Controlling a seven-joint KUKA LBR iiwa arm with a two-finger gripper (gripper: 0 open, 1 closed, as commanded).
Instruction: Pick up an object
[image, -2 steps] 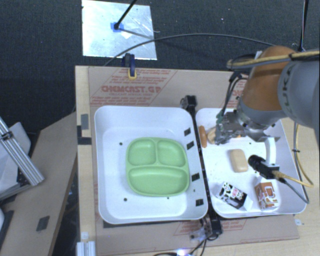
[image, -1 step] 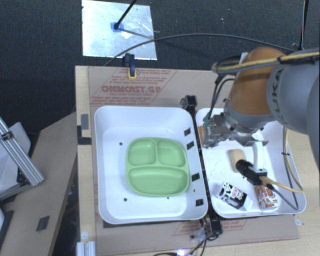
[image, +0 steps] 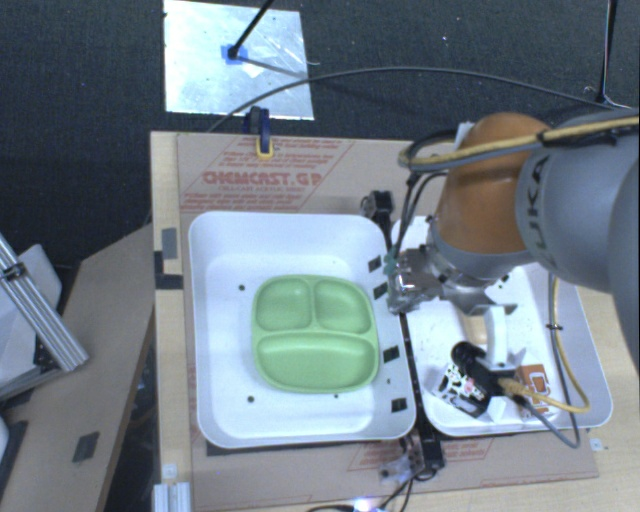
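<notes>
On my screen I log a brown cardboard sheet (image: 290, 170) printed with red lettering, lying on the bench and carrying two shallow white plastic bins side by side. The left white bin (image: 215, 300) holds one pale green plastic plate with three compartments (image: 316, 333), lying flat near the bin's middle, two smaller compartments toward the far side and one long compartment toward the near side. The right white bin (image: 590, 385) is largely covered by the grey arm with its orange band (image: 495, 195), which reaches in from the right and hangs over the bin's far half. I see the metal wrist assembly and gripper (image: 492, 330) pointing down into that bin; whether it is spread or closed I cannot tell, and I see nothing that I could call gripped. Near the front of the right bin lies a small cluster: a black curved object (image: 470, 362), a small white-and-black patterned piece (image: 458, 385) just beside it, and an orange-and-white small item (image: 533, 381) to its right, all too small for me to identify further. These lie just below the gripper, close to it; I cannot tell whether it touches them. A yellow cable (image: 560, 350) loops down from the arm along the bin's right side. Behind the cardboard, a blue clamp with a yellow tip (image: 261, 130) stands at its far edge, and a silvery foil square (image: 235, 55) lies on the dark floor.
</notes>
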